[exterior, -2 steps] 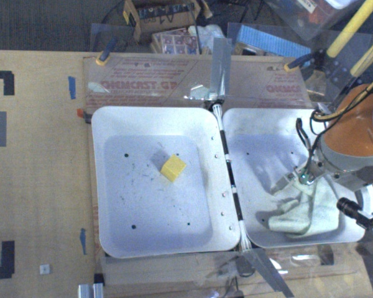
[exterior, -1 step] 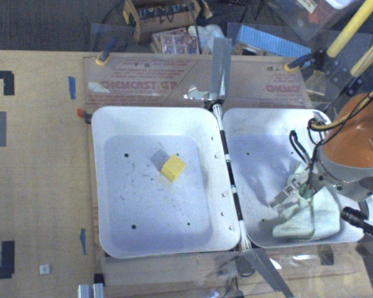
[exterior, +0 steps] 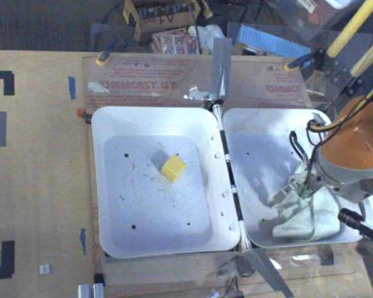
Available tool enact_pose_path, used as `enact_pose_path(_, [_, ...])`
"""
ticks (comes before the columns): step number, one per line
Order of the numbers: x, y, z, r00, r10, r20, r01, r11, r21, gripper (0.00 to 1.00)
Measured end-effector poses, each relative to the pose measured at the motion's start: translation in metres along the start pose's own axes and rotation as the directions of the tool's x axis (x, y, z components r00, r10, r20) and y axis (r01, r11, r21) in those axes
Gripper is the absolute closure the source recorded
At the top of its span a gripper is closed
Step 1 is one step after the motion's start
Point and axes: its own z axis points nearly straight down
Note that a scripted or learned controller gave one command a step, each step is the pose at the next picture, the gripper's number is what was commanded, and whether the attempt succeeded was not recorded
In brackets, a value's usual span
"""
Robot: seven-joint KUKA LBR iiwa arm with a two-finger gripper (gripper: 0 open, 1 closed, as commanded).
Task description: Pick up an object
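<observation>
A small yellow block [exterior: 173, 168] lies in the left bin [exterior: 112, 135], a little above its middle. In the right bin [exterior: 255, 135], a pale, soft, crumpled white object [exterior: 304, 221] rests against the near right corner. My gripper [exterior: 288, 198] is down low in the right bin, at the upper left edge of that white object and seemingly touching it. The grey arm with its orange band [exterior: 354, 144] hangs over the bin's right side and hides part of the white object.
A metal divider strip [exterior: 227, 166] runs between the two bins. Cardboard [exterior: 149, 82] lies flat behind them, with clutter and cables beyond. Black cables [exterior: 301, 143] loop off the wrist over the right bin. The wooden bench [exterior: 37, 185] stretches to the left.
</observation>
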Motion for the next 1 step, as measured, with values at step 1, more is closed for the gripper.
enact_pose_path(1, [-0.0039,0.0005,-0.0110,1.000,0.005,0.008,-0.005,1.000,-0.006,1.00])
